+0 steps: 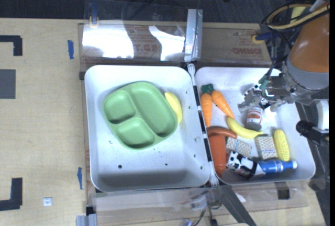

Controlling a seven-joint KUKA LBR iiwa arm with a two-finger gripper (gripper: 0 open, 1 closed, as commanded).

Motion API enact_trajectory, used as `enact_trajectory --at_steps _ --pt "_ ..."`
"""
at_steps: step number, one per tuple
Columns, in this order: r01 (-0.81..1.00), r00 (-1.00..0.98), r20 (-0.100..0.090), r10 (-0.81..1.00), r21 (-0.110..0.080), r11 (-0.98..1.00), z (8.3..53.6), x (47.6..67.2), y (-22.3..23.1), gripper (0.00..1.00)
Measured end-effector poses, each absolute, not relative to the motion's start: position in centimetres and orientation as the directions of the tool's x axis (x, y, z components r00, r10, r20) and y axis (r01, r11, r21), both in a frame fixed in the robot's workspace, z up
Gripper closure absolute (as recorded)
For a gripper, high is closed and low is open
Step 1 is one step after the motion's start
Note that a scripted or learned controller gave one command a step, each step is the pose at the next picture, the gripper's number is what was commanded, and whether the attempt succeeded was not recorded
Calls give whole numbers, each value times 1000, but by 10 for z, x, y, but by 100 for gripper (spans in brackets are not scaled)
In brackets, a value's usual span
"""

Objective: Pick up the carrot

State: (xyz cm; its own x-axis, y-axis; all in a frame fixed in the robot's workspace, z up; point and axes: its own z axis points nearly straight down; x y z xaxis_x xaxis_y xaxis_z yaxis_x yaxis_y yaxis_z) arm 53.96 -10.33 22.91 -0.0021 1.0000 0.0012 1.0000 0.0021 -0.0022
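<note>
Nothing is lifted yet. My gripper (256,98) hangs over the right bin (309,165); whether it is apart or together I cannot tell. The carrot (222,103) lies at my nine o'clock, near the divider, still to be reached and grasped.

Orange carrot (223,104), green top, flat & diagonal, R bin's upper-left.

Two carrots (213,105) are seen at the right bin's (309,167) nine o'clock wall; the gripper (255,99) is positioned at their three o'clock, apart.
</note>
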Motion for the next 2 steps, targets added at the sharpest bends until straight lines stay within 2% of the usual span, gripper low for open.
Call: enact_trajectory --at_steps 1,2 --pt "959 -283 -1 959 2 283 185 590 -69 0" --pt "967 -254 1 967 -1 254 118 608 -99 0"
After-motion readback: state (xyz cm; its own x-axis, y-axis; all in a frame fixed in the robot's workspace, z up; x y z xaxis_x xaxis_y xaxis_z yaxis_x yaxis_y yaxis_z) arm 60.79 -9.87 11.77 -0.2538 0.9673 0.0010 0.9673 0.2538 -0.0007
